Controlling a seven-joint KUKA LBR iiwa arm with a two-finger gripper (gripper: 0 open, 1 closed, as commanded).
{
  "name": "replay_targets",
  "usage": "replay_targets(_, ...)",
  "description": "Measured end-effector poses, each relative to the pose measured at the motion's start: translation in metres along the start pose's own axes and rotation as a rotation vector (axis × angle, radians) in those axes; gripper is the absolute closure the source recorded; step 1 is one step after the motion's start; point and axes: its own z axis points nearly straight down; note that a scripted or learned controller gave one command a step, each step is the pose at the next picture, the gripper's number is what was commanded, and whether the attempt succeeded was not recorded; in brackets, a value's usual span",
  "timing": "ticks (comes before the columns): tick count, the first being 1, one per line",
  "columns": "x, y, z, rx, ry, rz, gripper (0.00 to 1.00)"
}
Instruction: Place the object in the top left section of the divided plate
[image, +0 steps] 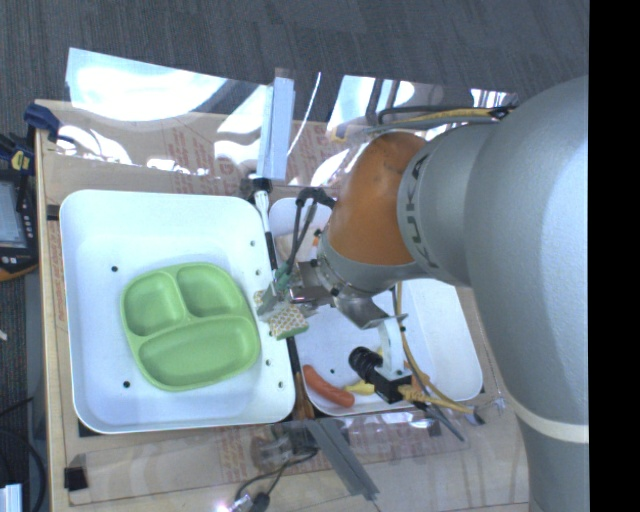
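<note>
Fingers of gripper (285, 305) pinch a waffle piece (287, 320) over the rim between bins. You need approx 9 o'clock travel: green divided plate (190, 325), top left section (152, 300), lies that way.

no legible text, faint red printing on the bench (180, 165) (too blurred to read)

The grey arm (520, 260) fills the right of the frame, bending toward the centre. Its orange band (375, 205) sits above the wrist, with the pincer (285, 305) at the frame's middle, pointing down-left.
</note>
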Motion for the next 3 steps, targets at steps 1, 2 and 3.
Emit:
replay_targets(1,0.048,0.069,-0.115,-0.003,-0.002,-0.033,1.00)
replay_targets(2,0.130,0.061,-0.022,0.003,-0.002,-0.059,1.00)
replay_targets(3,0.130,0.061,-0.022,0.003,-0.002,-0.058,0.00)
